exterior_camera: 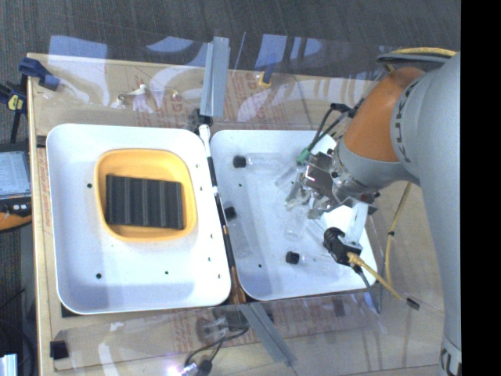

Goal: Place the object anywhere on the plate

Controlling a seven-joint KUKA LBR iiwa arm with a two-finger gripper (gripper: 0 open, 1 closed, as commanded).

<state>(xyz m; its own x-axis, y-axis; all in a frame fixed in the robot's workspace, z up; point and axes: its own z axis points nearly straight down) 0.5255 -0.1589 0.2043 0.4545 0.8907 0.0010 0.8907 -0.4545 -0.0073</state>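
Two shallow white bins side by side on the counter (117,331), under a glaring clear sheet. In the left bin (70,233), a yellow plate (141,159) with rounded corners, set toward the bin's upper middle. Lying flat on that plate, a dark ribbed block (145,202), covering most of the plate's middle, wholly inside the yellow rim, well apart from the arm.

In the right bin (258,276), three small dark bits: an upper black piece (239,161) near the bin's top left corner, a wall-side black piece (229,212) just beside the left wall, and a lower black piece (292,258) toward the bottom middle.

Reaching in from the right, the grey arm (427,131) with its orange band (376,124), wrist bent down over the right half of the right bin. Jaws low over the bin floor at middle right, lost among glare and pale metal; released or clenched, impossible to tell. Lower black piece near them but apart.

Past the bins' far edge, a grey metal bar (214,77) in line with the seam between the two bins
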